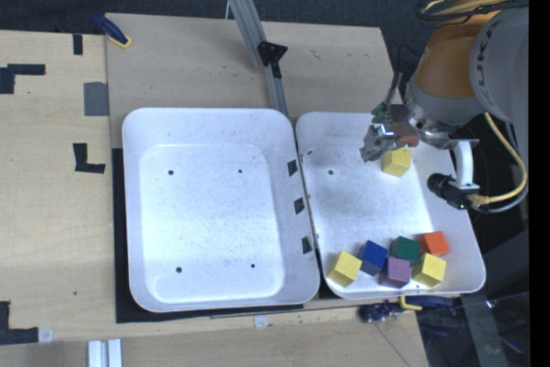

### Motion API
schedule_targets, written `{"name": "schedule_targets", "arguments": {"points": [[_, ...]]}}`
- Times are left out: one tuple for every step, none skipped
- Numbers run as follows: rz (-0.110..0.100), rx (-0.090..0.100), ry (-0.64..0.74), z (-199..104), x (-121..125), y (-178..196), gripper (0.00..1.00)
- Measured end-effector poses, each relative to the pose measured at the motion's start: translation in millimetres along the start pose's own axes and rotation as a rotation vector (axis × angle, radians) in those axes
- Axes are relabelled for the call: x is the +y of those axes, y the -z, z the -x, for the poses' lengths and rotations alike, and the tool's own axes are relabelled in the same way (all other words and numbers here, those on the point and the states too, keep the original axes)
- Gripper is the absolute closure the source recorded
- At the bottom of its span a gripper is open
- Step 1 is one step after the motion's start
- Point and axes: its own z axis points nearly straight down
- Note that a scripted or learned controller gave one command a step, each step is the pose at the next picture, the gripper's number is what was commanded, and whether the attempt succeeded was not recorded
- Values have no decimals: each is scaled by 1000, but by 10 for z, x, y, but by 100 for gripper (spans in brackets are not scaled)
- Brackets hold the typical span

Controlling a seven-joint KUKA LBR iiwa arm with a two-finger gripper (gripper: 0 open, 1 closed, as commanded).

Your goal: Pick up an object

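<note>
Hovering over the right bin's far edge, the pincer sits just above a yellow cube; whether it grips the cube I cannot tell. Near the bin's front edge cluster yellow, blue, purple, green, orange and another yellow block.

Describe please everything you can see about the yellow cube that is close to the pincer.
The yellow cube is small, plain and matte, with slightly rounded edges, perhaps wood or foam. It sits in the right bin, in its upper part, alone and apart from the cluster of blocks at the bin's near edge. It is directly below the pincer, at its tip. Whether the pincer grips it or the cube rests on the floor cannot be told.
</note>
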Motion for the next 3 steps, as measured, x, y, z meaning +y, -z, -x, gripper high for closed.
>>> {"name": "schedule_targets", "arguments": {"points": [[1,-1,0,45,27,630,100],[-2,0,0,41,37,958,100],[-7,1,3,-441,106,783,100]]}}
